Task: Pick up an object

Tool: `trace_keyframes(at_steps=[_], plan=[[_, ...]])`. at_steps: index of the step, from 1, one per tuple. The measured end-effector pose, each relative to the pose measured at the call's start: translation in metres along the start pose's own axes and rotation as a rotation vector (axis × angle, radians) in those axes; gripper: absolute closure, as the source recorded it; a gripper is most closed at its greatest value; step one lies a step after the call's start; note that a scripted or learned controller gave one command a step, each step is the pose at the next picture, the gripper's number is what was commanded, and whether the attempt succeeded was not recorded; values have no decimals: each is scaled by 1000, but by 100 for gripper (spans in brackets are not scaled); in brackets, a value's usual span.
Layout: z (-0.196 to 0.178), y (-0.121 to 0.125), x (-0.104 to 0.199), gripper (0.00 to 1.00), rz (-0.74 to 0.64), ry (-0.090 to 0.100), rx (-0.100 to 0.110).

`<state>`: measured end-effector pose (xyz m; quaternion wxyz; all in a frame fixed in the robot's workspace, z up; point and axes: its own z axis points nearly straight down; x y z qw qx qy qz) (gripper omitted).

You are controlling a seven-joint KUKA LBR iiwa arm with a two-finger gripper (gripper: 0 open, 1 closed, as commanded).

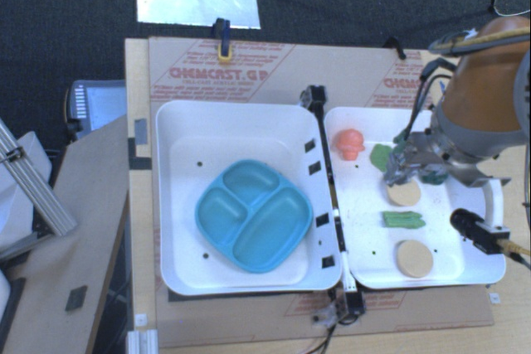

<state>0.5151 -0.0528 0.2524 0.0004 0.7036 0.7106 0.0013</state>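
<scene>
The right bin (369, 265) holds several small items: an orange-pink lump (349, 143) at the back left, a light green piece (380, 155) beside it, a tan disc (404, 195), a dark green pod (403, 219) and a second tan disc (415, 258) near the front. My gripper (401, 168) hangs low over the bin, just behind the upper tan disc and right of the light green piece. A small teal shape (433, 174) shows under the wrist, partly hidden by it.
The left bin (178, 178) holds a blue divided plate (253, 214). A black divider with clips (325, 178) runs between the bins. The arm's grey body (485, 87) covers the right bin's back right corner, and a black fitting (474, 230) juts out there.
</scene>
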Motion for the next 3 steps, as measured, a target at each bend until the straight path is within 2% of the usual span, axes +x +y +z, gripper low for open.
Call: trace_keyframes(at_steps=[1, 3], plan=[[2, -7, 57, 100, 2, -1, 1], [4, 7, 156, 100, 3, -1, 0]])
